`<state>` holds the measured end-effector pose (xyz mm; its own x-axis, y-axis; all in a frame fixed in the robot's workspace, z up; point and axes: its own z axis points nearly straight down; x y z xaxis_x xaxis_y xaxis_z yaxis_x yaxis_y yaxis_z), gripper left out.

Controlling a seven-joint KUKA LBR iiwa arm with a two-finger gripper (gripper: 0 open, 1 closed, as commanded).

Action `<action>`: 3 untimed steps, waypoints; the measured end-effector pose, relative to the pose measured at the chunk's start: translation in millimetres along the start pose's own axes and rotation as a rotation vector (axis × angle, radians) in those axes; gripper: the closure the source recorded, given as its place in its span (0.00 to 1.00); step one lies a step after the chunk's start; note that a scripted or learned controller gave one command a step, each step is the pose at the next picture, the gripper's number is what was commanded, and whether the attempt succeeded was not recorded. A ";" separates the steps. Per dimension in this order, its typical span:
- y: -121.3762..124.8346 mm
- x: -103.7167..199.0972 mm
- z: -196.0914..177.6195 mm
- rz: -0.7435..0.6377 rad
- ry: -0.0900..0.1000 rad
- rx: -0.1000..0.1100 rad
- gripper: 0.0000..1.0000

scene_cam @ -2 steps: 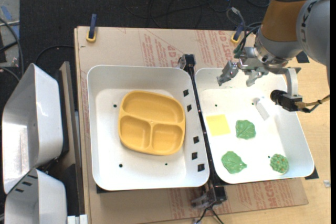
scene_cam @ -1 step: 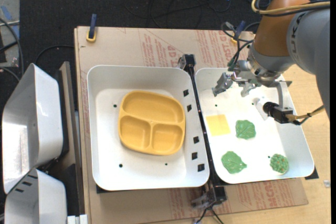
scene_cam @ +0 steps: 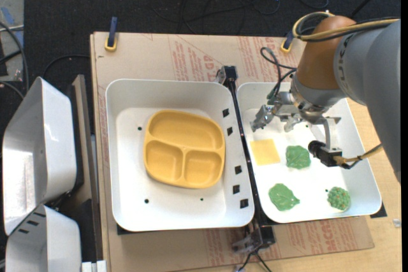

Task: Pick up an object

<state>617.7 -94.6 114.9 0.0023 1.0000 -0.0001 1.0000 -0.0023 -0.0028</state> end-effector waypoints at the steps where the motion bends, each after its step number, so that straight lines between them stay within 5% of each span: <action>1: 0.0 0.5 23.7 0.000 0.000 -0.001 0.00; 2: 0.7 0.7 12.2 0.001 0.000 -0.004 1.00; 3: -4.0 -3.2 -32.1 0.001 0.000 -0.006 1.00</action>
<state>613.7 -97.8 147.1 0.0032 1.0000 -0.0005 1.0000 -0.0032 0.0033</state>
